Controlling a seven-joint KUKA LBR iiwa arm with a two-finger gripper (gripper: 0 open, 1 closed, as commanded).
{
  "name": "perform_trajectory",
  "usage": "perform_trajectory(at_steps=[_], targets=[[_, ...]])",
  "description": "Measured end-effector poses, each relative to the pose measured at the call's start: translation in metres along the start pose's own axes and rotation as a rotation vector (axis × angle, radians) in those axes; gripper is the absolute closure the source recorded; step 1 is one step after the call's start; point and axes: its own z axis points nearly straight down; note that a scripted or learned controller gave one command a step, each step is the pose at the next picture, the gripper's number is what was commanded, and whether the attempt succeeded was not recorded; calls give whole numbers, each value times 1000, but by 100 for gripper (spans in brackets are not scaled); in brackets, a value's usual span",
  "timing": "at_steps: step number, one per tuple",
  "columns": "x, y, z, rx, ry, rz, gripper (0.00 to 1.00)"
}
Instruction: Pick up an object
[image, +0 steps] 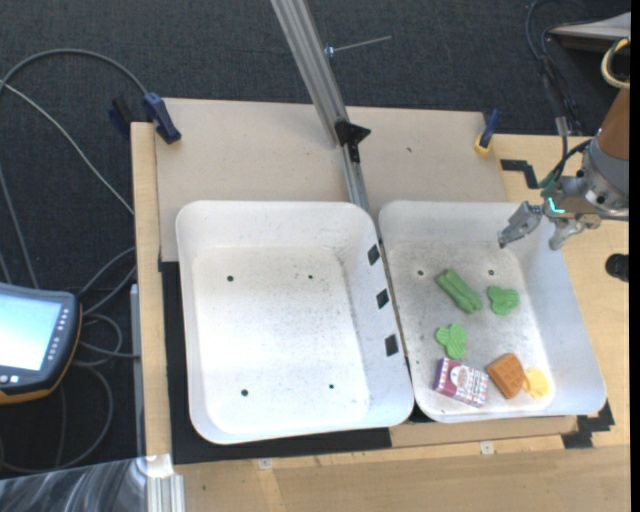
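My gripper (540, 231) hangs open over the far right corner of the right bin (560, 290), with nothing between its fingers. Below it and to the left in that bin lie a long green piece (457, 289) and a small green piece (503, 298). Nearer the front edge are another green piece (452, 340), a purple and white packet (460, 382), an orange block (506, 375) and a small yellow piece (537, 382).
The left bin (275, 315) sits beside the right one, with black clips along the shared wall. A slanted metal pole (320, 85) rises from the back of the bench. Blue and yellow clamps hold the board's far corners. A tablet (30, 340) lies off the bench at left.
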Motion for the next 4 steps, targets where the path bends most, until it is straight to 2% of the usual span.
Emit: perform_trajectory(at_steps=[1,3,4], targets=[[0,1,-3,-5,-2,-2,0],[12,6,85,-1,-1,-2,0],[13,6,110,-2,-1,-2,0]])
